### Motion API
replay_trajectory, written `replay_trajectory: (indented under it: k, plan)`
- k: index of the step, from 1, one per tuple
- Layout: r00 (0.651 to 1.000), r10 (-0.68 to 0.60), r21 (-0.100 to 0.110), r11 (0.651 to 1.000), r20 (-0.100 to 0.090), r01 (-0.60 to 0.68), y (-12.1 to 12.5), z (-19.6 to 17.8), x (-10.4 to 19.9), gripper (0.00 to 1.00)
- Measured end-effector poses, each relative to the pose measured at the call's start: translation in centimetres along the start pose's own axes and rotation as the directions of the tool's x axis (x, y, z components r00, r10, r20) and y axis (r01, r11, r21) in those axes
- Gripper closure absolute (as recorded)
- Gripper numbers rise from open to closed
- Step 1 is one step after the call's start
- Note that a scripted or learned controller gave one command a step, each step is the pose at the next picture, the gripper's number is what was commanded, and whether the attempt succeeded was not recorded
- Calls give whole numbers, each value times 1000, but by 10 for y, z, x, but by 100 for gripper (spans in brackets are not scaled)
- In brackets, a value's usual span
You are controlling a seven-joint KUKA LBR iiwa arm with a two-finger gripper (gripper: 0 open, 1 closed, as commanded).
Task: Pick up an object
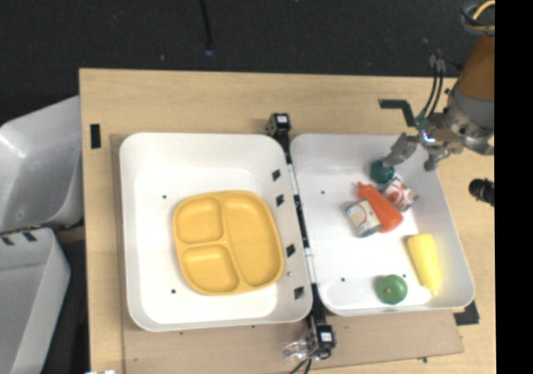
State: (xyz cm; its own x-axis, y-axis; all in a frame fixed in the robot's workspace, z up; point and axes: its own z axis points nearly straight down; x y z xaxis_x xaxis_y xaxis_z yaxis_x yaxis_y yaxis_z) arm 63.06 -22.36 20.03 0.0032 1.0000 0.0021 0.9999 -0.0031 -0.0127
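Note:
The right bin [333, 272] holds several small items. A dark teal round piece [381, 171] lies at the back. Below it are an orange-red carrot-shaped toy [381, 206], a red-and-white packet [402, 193] and a small grey tin [361, 219]. Toward the front lie a yellow corn-like piece [423, 261] and a green round fruit [391, 288]. My gripper [414, 159] hangs over the bin's back right corner, open, with nothing between its fingers. Its left fingertip is just beside the teal piece.
The left bin [141, 197] holds a yellow divided plate [226, 241]. A raised divider with black clips [293, 222] separates the two bins. The arm's orange band [476, 72] stands at the right edge. White equipment [33, 172] sits left of the bench.

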Motion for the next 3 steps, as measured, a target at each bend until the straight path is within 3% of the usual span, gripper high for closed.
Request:
replay_trajectory:
  k: [1, 3]
  plan:
    - [1000, -4, -14, 1000, 4, 4, 3, -10, 1, 0]
    - [1000, -6, -11, 1000, 4, 6, -1, 96, 7, 0]
